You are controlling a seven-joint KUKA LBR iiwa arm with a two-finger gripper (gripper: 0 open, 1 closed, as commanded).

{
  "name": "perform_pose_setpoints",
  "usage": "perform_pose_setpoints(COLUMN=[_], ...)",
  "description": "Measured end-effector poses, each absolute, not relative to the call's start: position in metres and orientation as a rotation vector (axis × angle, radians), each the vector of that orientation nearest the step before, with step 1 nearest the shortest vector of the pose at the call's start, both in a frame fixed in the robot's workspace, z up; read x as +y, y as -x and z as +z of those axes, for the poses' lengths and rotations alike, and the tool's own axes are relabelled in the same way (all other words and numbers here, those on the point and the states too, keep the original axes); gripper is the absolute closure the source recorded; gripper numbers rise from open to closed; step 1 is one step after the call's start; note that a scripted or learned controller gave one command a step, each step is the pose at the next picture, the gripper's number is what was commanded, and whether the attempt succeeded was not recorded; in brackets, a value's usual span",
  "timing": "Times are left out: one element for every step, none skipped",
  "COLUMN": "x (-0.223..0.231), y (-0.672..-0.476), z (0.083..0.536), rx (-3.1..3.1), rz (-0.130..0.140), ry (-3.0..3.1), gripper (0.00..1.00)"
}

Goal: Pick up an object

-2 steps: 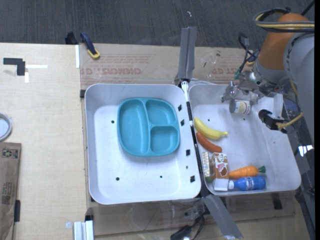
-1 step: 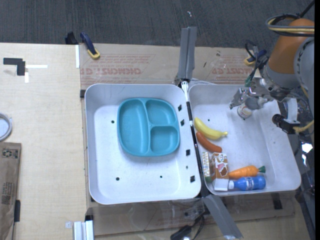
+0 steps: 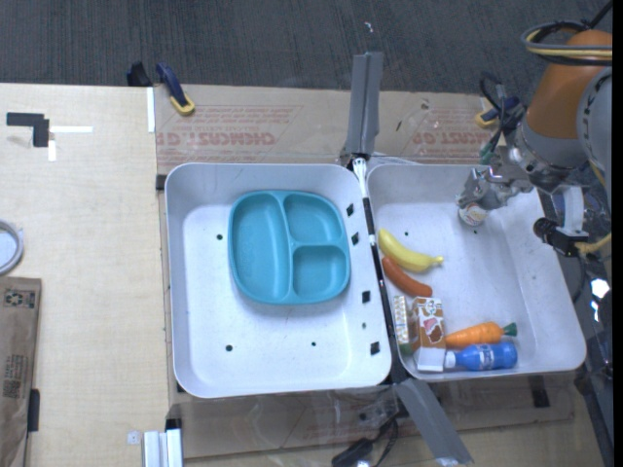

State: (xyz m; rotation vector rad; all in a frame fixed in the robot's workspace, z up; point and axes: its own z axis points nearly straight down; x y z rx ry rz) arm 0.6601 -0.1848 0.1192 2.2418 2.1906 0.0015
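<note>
A pale wooden bench [image 3: 78, 222] fills the left of the frame, with a brown cardboard sheet [image 3: 263, 129] across its upper middle. Dark grey carpet [image 3: 243, 17] runs along the top.

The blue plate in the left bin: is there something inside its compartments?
All three compartments of the blue plate look bare. What lies under it in the left bin is covered.
</note>
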Motion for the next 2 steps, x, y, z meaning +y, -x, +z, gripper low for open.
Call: perform_pose_setpoints(x=[-0.188,-0.150], y=[-0.659,-0.606], z=[0.174,0.242], rx=[2.196,2.130], rz=[0.000,-0.002], ry=[-2.243,-2.309], gripper=[1.00,1.00])
